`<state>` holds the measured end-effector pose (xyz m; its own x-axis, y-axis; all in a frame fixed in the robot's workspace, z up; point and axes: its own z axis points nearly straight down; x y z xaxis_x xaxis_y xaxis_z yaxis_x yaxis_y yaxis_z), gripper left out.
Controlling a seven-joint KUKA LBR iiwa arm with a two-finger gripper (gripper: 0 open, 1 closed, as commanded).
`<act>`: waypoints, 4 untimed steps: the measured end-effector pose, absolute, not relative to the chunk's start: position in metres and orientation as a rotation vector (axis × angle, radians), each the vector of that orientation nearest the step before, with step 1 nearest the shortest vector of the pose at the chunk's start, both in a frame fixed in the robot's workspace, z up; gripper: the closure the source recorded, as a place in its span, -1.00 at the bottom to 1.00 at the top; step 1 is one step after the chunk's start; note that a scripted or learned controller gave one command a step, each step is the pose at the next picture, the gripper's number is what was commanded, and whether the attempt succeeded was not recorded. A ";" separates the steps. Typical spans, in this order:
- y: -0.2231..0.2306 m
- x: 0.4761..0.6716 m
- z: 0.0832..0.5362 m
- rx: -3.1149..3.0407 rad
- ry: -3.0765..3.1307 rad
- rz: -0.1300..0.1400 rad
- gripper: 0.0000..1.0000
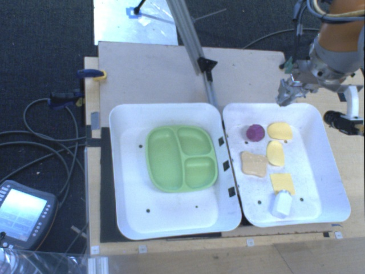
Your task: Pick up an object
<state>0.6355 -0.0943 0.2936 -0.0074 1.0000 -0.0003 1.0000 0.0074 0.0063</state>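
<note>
The right bin (325,153) holds several small items: a purple ball (255,132), a yellow rounded piece (280,131), a yellow oval piece (275,153), a tan bread-shaped piece (254,164), a yellow square slice (282,182) and a white block (282,204). My gripper (285,95) hangs above the bin's back rim, up and to the right of the purple ball. Nothing shows between its tips.
The left bin (128,210) carries a green divided plate (182,157). A slanted metal pole (188,27) crosses the board behind the bins. A pendant (23,210) and cables lie on the floor at left.
</note>
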 end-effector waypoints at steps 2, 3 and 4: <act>0.009 0.629 0.282 2.210 2.235 0.003 1.00; 0.055 0.626 0.258 2.212 2.234 0.000 1.00; 0.093 0.611 0.245 2.213 2.233 0.000 1.00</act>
